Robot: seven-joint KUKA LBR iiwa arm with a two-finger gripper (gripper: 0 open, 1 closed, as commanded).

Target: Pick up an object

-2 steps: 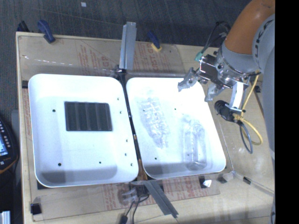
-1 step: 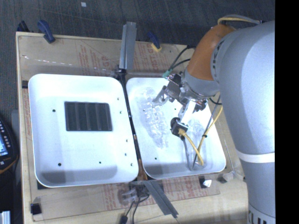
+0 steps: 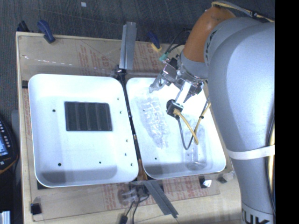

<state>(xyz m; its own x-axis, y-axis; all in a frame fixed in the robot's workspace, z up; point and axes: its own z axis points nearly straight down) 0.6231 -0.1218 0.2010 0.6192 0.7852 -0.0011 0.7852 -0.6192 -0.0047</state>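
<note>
Well, starting at the far left, a black handset with a blue screen (image 3: 3, 146) sits off the bench at 9 o'clock of the view. A blue clamp (image 3: 45, 31) bites the board's edge up at 10 o'clock.

Moving on to the left bin (image 3: 42, 92), it has one thing in it: a dark grey ribbed panel (image 3: 88, 116). It lies flat, a touch toward 11 o'clock from the bin's middle, well apart from every wall.

At the seam where the two bins meet, a grey metal bar (image 3: 127, 43) points off toward 12 o'clock. A second bar (image 3: 161, 200) angles away at 6 o'clock.

Across into the right bin (image 3: 170, 161), a crinkled clear plastic sheet (image 3: 156, 120) lies in the bin's 9 o'clock half, stretched from 12 down toward 6. The gripper (image 3: 158, 84) hangs at the bin's 12 o'clock edge, just over the upper end of that plastic. Whether it touches the plastic I cannot tell, and whether the gripper is open or closed I cannot tell either from this angle.

Further right, down in the bin's 5 o'clock corner, sits a clear container (image 3: 196, 160). It is pale against the white floor and hard to make out.

And at 3 o'clock the big grey arm (image 3: 243, 101) reaches in, with its orange band (image 3: 205, 29) above the wrist.
</note>
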